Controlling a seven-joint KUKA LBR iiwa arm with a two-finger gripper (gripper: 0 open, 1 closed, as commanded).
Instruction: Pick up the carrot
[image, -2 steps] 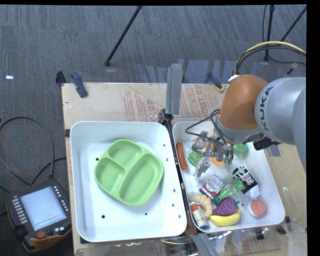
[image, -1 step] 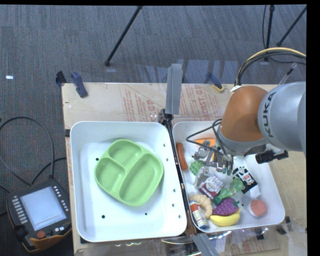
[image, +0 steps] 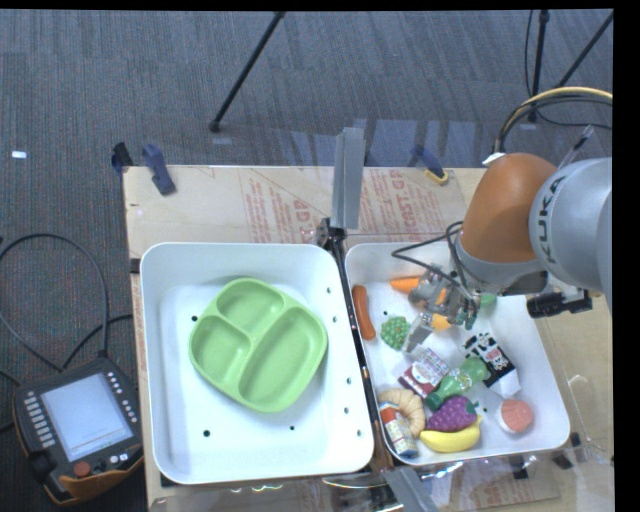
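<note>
Camera view puts the carrot (image: 405, 284) in the right bin (image: 545, 345), near its far wall, lying on its side with the arm's wrist just to its right. I see a second orange piece, a sausage-like stick (image: 364, 312), along the bin's left wall. My arm (image: 540, 225) comes in from the right, its orange band above the wrist, bent down over the bin's far half. I see the gripper (image: 428, 318) hanging just near of the carrot, beside a green broccoli-like piece (image: 395, 331); I cannot tell how wide its pincer stands, and nothing shows between its tips. Nearer in the same bin I see a milk carton (image: 493, 359), a purple grape bunch (image: 453, 411), a banana (image: 451, 437), a croissant (image: 404, 402) and a pink round slice (image: 516, 415). The left bin (image: 165, 300) holds a green divided plate (image: 259, 343).
</note>
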